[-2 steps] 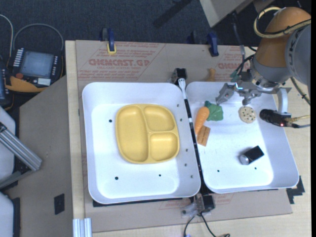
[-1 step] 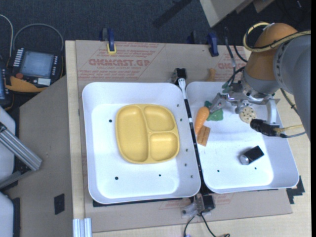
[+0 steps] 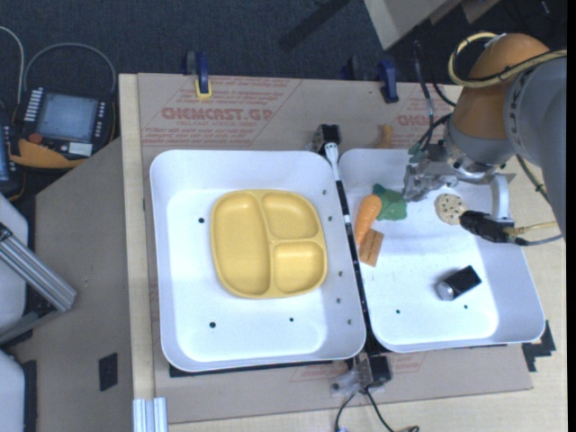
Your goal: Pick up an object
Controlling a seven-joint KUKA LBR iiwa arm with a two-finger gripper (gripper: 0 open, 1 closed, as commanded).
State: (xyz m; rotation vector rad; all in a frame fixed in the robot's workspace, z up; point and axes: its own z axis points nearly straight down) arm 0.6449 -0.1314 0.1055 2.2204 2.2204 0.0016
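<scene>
Green object under the pincer in the right bin

Green object lies at the right bin's far left, touching a carrot. Pincer hovers just beside it (grip state impossible to tell). Yellow divided plate fills the left bin.

The gripper hangs over the far part of the right bin, its tip just above and beside the green block, which lies to its left touching the top of the carrot; a small brown piece sits against the carrot's lower end. To the gripper's right lies a round perforated cookie, and well nearer the camera a black and silver object rests on the bin floor. Far to the gripper's left, the left bin holds a yellow three-compartment plate.
</scene>
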